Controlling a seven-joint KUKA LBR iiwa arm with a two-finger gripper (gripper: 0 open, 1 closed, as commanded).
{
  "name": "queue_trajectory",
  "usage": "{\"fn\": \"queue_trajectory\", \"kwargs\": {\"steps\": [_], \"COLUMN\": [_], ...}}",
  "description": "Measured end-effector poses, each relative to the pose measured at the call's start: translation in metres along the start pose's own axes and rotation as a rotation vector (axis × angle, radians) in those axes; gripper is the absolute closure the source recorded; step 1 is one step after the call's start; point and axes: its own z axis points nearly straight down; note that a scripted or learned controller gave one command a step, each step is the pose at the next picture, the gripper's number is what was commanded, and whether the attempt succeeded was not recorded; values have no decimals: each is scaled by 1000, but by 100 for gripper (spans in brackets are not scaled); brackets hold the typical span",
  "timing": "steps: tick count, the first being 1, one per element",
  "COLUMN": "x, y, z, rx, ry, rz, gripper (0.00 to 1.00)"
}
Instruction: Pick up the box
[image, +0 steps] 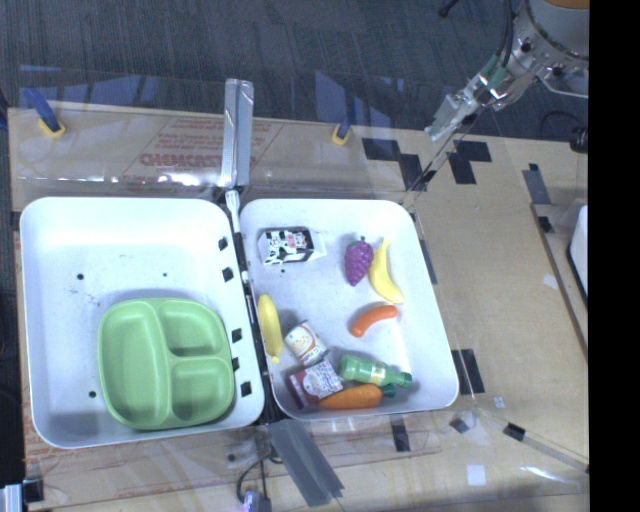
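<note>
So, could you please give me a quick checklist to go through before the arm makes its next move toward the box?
1. Box located: ok. The box lies at the back left of the right bin.
2. Space around the box: ok. The grapes and the left banana lie apart from it.
3. Box top uncovered: ok. Nothing lies on it.
4. Gripper above the box: not ok. The gripper is outside the bin, beyond its back right corner.
5. Jaws open: cannot tell.
6. Nothing carried: cannot tell at this scale.
</note>
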Motion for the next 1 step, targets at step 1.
{"fn": "queue_trajectory", "kwargs": {"steps": [1], "x": [1], "y": [0], "z": [1], "rx": [1], "ry": [1], "rz": [-1], "gripper": [0]}}
